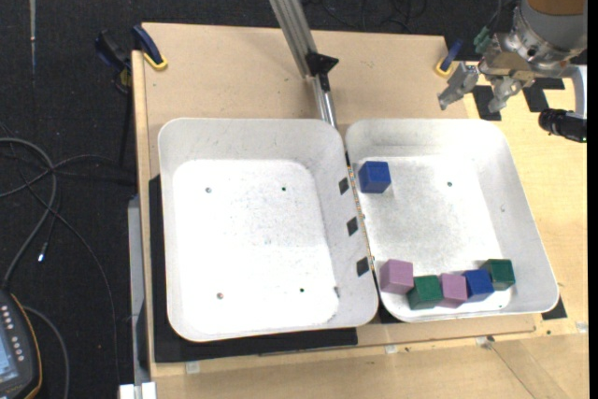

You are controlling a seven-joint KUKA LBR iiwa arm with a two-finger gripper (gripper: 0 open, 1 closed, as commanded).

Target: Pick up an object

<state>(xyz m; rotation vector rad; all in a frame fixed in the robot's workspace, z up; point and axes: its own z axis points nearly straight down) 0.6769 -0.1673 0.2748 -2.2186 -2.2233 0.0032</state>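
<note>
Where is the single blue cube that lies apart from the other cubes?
The lone blue cube sits in the right bin, near its upper-left corner beside the divider between the bins, far from the row of cubes along the bin's lower edge.

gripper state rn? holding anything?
Gripper: open, holding nothing, hovering above the far edge of the right bin.

Six small cubes lie in the right bin. A blue cube sits alone near its far left corner. Along the near edge runs a close row: a purple cube, a green cube, a second purple cube, a second blue cube and a dark green cube.
</note>
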